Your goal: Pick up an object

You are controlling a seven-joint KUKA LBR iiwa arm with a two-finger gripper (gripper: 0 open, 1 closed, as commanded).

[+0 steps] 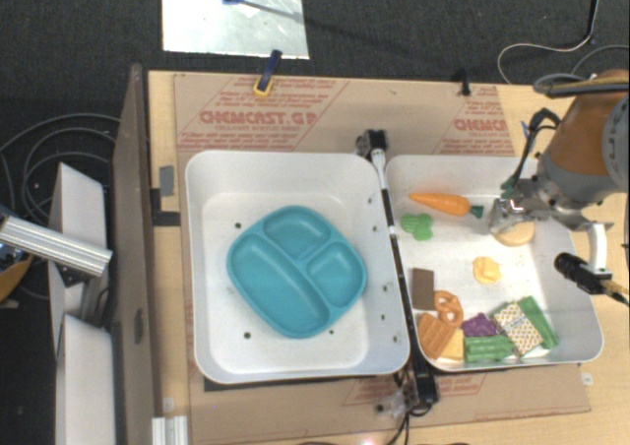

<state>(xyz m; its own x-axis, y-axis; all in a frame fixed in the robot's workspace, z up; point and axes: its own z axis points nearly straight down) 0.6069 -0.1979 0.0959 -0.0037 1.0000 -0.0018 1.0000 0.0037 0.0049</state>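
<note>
My gripper hangs low over the far right part of the right bin, right above a tan round piece that it partly hides. To its left lie an orange carrot and a green broccoli piece. A small yellow piece sits just in front of the gripper. Along the near edge are a brown block, a pretzel, an orange slab, a purple piece and a checkered packet.
The left bin holds a blue divided plate. A black divider clip stands where the bins meet at the back. The arm's grey body overhangs the right bin's far right corner.
</note>
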